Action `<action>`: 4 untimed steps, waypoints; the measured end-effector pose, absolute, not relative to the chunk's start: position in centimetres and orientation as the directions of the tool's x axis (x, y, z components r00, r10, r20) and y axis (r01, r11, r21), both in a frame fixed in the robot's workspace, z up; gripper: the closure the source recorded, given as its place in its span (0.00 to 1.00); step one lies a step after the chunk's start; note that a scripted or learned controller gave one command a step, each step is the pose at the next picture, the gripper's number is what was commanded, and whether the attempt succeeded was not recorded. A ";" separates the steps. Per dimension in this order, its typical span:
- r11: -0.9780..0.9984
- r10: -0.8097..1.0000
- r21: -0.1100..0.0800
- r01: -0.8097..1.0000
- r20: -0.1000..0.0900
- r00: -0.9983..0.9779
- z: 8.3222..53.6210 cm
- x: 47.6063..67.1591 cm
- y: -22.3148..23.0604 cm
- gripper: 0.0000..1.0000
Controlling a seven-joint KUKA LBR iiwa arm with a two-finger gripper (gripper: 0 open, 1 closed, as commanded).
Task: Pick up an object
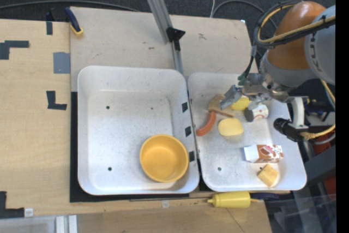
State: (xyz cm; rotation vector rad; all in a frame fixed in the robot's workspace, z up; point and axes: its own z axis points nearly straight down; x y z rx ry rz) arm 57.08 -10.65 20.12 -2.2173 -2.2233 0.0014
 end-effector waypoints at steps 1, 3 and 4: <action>0.003 1.000 -0.002 1.000 0.000 -0.003 20.1 57.1 -10.7 0.00; 0.002 1.000 0.012 1.000 -0.006 -0.002 9.2 56.6 -10.8 0.00; 0.004 1.000 0.015 1.000 -0.005 -0.004 10.4 56.8 -10.7 1.00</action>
